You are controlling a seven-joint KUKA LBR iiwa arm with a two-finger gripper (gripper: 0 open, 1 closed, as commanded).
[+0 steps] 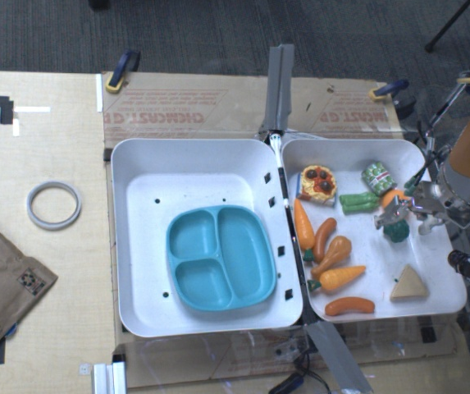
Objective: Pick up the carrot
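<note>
Nearest the camera, in the right bin (pixel 456 302), a red sausage (pixel 350 306) lies along the front wall, with a tan wedge (pixel 408 285) to its right. Just behind the sausage lies the carrot (pixel 342 278), orange, pointing right, free on the bin floor and well apart from the gripper. Behind it a brown drumstick (pixel 334 253), a reddish sausage (pixel 323 235) and another long orange piece (pixel 303 224) crowd the bin's left side. In the left bin (pixel 136 245) sits a blue divided plate (pixel 220 258). Farther back on the right, the gripper (pixel 400 213) hangs over a dark green piece (pixel 396 231), beside a green pepper (pixel 358 202) and a small orange thing (pixel 393 196); whether its fingers are spread or closed cannot be told. Farthest back lie a small pizza (pixel 318 184) and a green-and-white packet (pixel 376 176).
</note>
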